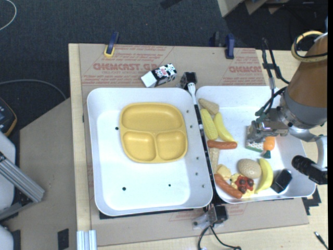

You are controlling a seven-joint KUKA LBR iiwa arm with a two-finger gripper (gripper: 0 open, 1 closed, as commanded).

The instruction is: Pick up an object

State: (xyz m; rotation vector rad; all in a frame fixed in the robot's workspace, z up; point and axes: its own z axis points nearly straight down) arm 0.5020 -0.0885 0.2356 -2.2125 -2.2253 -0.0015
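Recorded gripper [258,137] low over the right bin [244,95], at centre right of the frame, arm entering from the right edge. Could not tell from this slant whether the grip was spread or closed; nothing seen plainly clamped, so no hold credited.

Noted a small orange piece [269,143] just beside the gripper's lower right, touching or overlapping its outline; could not tell which. Judged nearest candidate, too compact to show a long axis.

Noted other candidates to the gripper's left and below:
- sausage [222,145], near to the left, long axis roughly across the frame;
- corn cob [208,123] and a yellow banana [224,128], further left, long axes running top to bottom with a slight slant;
- brown rounded item [248,166] and a second banana [266,174], below.

Logged left bin [104,155] holding a yellow divided plate [153,132], well apart from the gripper.

Judged pick not yet made. Assessed coming move as hinging on a slight shift toward lower right to centre on the orange piece.
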